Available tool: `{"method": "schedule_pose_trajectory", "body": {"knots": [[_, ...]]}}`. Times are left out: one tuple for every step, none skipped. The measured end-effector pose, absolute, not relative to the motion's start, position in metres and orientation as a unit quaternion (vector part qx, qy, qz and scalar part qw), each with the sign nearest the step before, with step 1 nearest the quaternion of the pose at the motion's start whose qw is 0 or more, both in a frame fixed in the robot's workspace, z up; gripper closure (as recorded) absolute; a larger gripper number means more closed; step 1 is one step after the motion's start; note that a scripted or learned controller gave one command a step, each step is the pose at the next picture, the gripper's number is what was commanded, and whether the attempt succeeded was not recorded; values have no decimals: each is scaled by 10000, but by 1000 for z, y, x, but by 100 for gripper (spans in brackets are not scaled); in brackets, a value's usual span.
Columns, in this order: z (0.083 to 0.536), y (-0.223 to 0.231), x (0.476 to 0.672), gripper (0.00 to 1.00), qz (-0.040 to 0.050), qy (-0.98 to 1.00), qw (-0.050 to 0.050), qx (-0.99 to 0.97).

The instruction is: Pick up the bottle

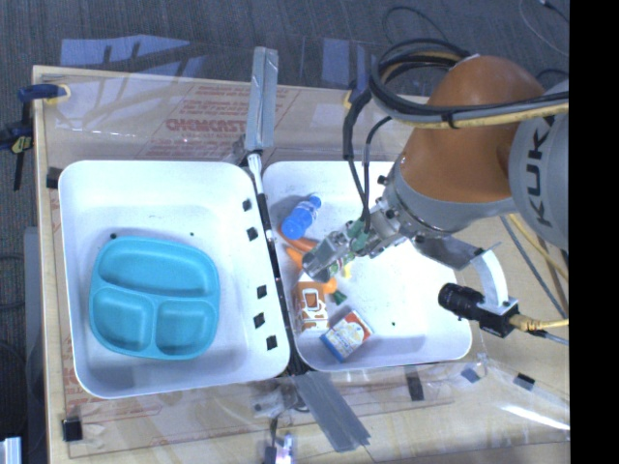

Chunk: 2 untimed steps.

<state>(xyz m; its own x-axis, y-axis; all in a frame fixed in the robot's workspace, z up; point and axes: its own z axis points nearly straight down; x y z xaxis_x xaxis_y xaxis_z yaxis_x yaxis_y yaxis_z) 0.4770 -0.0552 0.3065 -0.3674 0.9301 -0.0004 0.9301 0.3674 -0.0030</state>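
Arm (pixel 464 153) over the right bin (pixel 426 341), end effector (pixel 327 255) low among the clutter.

The grey arm with its orange band reaches in from the right, its end effector down near the bin's left wall; whether it is spread or pressed together, I cannot tell. The bottle (pixel 300 217), blue-capped, lies just up and left of it, beside the wall. Two small cartons (pixel 311 305) (pixel 345 335) sit below. In the left bin (pixel 87 196) rests a blue tray (pixel 153 297). Both bins stand on the desk (pixel 145 114).
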Motion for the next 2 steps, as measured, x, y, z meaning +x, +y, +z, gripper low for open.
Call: {"method": "schedule_pose_trajectory", "body": {"knots": [[304,-72,500,100,15,-7532,-2,-6578],[332,-75,524,100,18,-7117,3,-7025]]}}
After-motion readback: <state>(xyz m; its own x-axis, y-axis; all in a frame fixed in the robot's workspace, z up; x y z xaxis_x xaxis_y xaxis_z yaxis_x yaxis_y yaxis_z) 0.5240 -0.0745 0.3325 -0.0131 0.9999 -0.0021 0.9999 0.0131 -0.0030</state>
